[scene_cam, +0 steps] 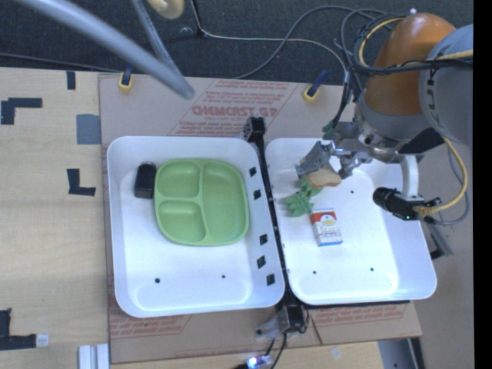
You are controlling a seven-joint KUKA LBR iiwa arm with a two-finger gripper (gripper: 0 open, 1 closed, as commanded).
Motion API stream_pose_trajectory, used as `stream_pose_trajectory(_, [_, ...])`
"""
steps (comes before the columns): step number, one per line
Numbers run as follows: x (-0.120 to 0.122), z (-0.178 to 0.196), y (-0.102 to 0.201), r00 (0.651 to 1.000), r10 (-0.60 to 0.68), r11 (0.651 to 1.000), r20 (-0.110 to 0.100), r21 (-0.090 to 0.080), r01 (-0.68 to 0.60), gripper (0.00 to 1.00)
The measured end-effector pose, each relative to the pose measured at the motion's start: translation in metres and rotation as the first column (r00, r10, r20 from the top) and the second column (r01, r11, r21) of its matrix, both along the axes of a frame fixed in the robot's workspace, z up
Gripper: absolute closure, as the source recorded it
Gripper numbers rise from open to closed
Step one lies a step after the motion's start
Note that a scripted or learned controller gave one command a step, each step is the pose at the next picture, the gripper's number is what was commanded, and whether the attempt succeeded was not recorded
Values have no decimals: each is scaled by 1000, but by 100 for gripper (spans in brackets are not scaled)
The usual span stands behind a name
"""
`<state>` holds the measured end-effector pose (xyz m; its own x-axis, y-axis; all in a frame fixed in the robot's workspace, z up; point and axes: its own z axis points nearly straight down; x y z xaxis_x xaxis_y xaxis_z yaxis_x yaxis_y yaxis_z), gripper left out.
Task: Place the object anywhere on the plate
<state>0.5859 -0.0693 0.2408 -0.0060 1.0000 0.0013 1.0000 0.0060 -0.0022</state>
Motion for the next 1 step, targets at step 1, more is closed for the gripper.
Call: stream_pose_trajectory(1, [-11,-14,54,1000,0,1000,-1,-1,0,100])
